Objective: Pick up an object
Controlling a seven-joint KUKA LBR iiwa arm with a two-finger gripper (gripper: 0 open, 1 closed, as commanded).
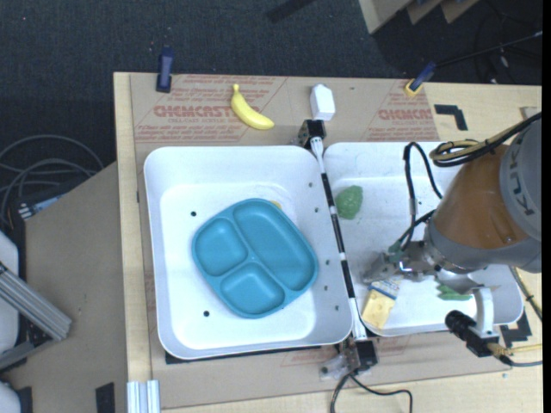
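Where hand hovers, yellow block diagonal.

Hemmed close by yellow block just below the jaws, green lump well above-left, bare bin floor between.
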